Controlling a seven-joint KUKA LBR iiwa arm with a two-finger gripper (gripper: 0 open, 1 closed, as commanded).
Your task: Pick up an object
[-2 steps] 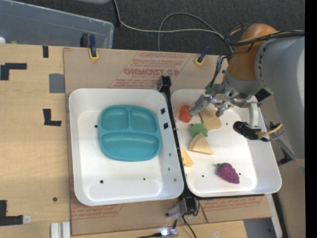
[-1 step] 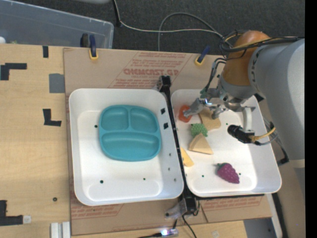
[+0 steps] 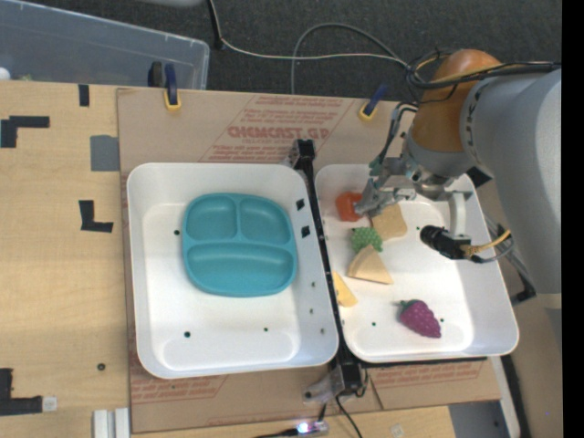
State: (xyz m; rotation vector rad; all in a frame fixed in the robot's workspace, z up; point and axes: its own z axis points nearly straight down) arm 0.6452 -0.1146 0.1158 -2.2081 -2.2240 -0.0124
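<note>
Camera view: end effector (image 3: 370, 203) low in right bin (image 3: 484, 336) beside red toy (image 3: 347, 206), finger state impossible to tell.

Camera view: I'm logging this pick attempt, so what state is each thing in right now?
gripper: low in the right bin, beside the red piece.
red piece: lying on the bin floor.
green piece: resting on the floor.
cheese wedge: flat on the floor.
purple grapes: lying apart from the rest.
teal divided plate: flat in the left bin.
</note>
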